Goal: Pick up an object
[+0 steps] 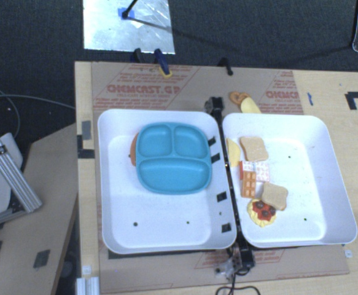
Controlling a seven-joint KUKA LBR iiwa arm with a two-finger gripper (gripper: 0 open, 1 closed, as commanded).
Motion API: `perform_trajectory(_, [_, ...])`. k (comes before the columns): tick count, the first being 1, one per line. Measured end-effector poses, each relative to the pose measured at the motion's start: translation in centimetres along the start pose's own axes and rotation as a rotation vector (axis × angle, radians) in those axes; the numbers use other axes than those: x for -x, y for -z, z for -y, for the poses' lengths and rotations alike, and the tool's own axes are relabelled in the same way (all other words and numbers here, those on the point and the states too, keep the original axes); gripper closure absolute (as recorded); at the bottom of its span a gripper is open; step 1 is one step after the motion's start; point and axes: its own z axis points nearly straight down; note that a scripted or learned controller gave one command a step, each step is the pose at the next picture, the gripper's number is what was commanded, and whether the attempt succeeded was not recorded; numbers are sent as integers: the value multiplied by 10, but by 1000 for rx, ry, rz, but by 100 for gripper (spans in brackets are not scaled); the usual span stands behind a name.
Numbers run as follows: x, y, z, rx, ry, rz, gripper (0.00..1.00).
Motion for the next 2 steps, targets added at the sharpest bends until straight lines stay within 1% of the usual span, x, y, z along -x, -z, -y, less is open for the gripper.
perform_trajectory(1, [8,-103,66,-15,-9,-6,100])
perform_trajectory(2, [-50,-205,62,-15,0,-8,100])
